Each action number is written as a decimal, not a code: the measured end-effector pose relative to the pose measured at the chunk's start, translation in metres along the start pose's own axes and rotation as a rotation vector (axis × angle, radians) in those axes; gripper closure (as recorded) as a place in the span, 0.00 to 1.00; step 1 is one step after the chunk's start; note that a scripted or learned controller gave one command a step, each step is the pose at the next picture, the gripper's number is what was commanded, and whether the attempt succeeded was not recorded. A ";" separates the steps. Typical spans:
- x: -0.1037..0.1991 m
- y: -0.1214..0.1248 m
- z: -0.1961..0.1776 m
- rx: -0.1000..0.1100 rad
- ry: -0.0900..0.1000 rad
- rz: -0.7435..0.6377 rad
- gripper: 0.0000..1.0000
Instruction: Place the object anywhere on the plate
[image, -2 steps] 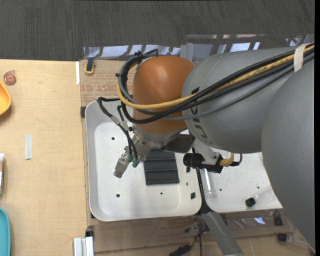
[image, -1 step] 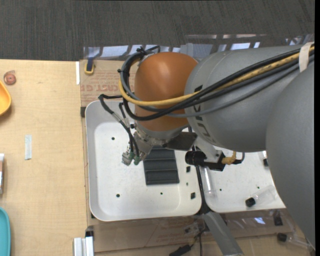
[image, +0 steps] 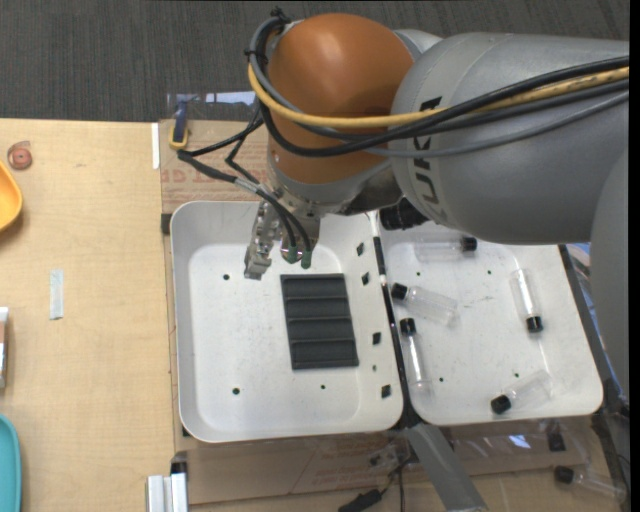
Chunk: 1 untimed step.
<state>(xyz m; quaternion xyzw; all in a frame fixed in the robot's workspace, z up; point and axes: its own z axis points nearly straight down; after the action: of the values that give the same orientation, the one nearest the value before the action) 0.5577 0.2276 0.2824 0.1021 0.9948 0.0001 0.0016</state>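
Note:
A black ribbed rectangular plate (image: 319, 320) lies flat in the middle of the left white bin (image: 210, 390). My gripper (image: 280, 258) hangs from the orange-banded wrist over the far part of that bin, just above the plate's far edge. Several clear tubes with black caps lie in the right bin (image: 580, 400): one (image: 427, 303) near its left side, one (image: 413, 352) along the left wall, one (image: 524, 300) at the right and one (image: 522, 392) at the front. The arm's bulk hides the far part of both bins.
A wooden tabletop (image: 90, 330) spreads to the left, with an orange object (image: 6, 200) and a teal one (image: 8, 465) at its left edge. Cardboard (image: 210, 165) lies behind the bins. The divider (image: 385, 300) between the bins carries small black clips.

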 end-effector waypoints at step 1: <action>0.000 0.000 0.000 0.000 0.000 0.000 0.00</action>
<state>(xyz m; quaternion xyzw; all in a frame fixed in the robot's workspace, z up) 0.5577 0.2275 0.2824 0.1021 0.9948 0.0001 0.0015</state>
